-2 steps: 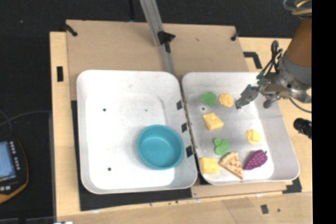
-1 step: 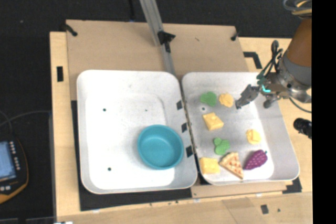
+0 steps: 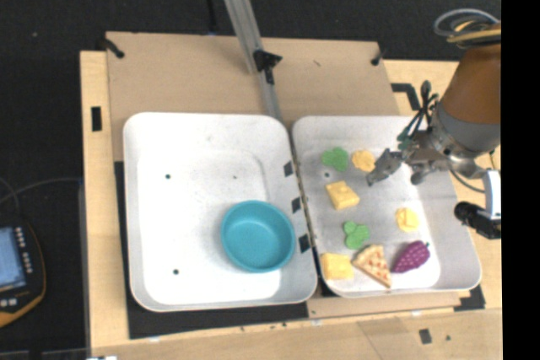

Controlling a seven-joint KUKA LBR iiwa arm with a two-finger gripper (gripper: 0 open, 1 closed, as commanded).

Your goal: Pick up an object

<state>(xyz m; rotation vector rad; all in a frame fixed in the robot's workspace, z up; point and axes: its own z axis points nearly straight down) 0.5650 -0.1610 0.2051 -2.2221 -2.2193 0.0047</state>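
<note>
Claw (image 3: 403, 167): spread, grasping nothing, above right bin (image 3: 456, 261). Nearest item: yellow piece (image 3: 364, 160) at its 9 o'clock (green piece (image 3: 335, 158) crowds it). Risk: a finger lands on the toy, nudging it aside.

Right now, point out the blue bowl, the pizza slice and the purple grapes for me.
blue bowl (image 3: 256, 235), camera view, on its inner floor.
pizza slice (image 3: 372, 264), camera view, on its topped face.
purple grapes (image 3: 411, 255), camera view, on the middle of the bunch.
</note>
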